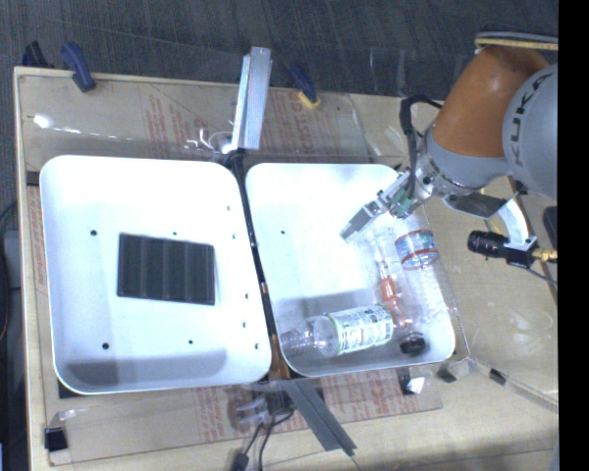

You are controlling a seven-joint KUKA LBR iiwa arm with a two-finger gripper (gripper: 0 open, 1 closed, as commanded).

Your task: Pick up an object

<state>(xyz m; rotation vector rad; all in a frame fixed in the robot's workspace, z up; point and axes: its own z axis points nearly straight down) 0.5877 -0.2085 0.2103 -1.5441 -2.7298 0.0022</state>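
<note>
My gripper (360, 223) hangs over the upper right part of the right bin (304, 194), angled down to the left from the orange-banded wrist. Just below and to its right, a clear plastic bottle (415, 263) with a blue and red label lies along the bin's right wall. A second clear bottle (340, 332) with a white label lies on its side along the front wall. Between the two bottles lies a slim clear tube with orange content (389, 290). A small black cap-like thing (412, 343) rests in the front right corner.
The left bin (79, 341) holds a flat dark ribbed rectangle (166, 269). A metal bar (251, 101) stands behind the seam between the bins. Blue clamps (77, 67) grip the bench's back edge.
</note>
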